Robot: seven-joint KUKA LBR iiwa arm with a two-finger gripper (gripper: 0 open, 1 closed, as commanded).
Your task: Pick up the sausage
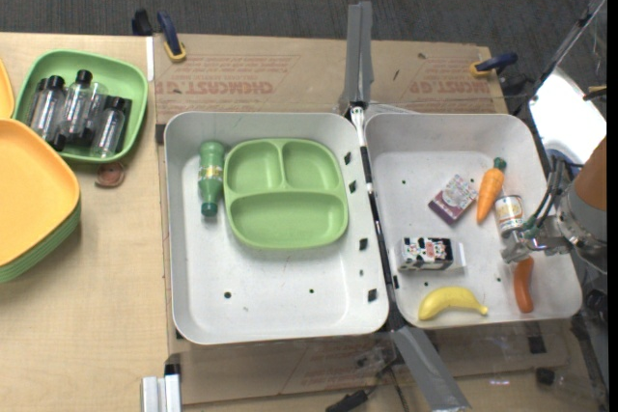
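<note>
Gripper [519,244] low in right bin [410,135], at about four o'clock, just above sausage [523,285]; jaw state impossible to tell. Sausage lies near right wall, banana [452,303] at its nine o'clock. Approach step; next move calls for descent, closing.

At the right edge of the frame, the claw [519,246] sits low in the right bin [425,145], just above the upper end of the sausage [523,286]. A carrot [490,191], a small jar [509,210] and a banana [452,303] lie nearby. The left bin [193,294] holds a green divided plate [286,192] and a green bottle [210,176].
</note>
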